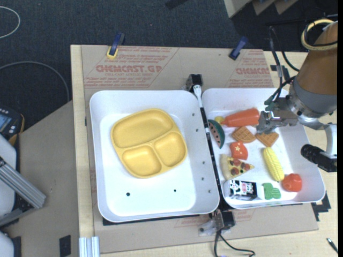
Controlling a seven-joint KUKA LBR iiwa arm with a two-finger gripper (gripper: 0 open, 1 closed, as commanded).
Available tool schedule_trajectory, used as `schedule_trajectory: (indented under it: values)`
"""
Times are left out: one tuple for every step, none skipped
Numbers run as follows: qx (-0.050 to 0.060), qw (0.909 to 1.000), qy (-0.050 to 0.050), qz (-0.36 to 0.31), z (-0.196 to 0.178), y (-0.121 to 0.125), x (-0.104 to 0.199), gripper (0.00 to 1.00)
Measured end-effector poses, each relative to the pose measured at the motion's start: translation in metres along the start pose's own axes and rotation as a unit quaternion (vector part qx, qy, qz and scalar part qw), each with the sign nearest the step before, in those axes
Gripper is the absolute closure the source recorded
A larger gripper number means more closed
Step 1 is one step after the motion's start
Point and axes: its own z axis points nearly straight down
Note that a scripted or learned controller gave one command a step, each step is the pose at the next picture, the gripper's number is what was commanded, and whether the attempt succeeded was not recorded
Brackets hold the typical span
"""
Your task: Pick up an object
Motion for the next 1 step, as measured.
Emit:
schedule_trajectory:
  values:
    - [0.000,1.0000,0.001,-0.001,0.0004,0.0157,0.0614,1.00]
